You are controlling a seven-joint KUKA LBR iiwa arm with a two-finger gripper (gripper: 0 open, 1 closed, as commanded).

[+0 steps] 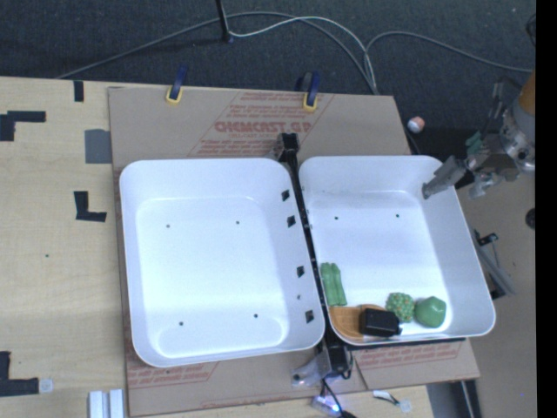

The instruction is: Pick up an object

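Up at the right bin's [452,233] far right corner, the hand [439,184] hovers; whether it grips anything, I cannot tell.

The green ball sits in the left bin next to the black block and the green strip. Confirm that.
Wrong bin. The camera view shows the green ball in the right bin, near its front edge, next to the black block and the green strip.
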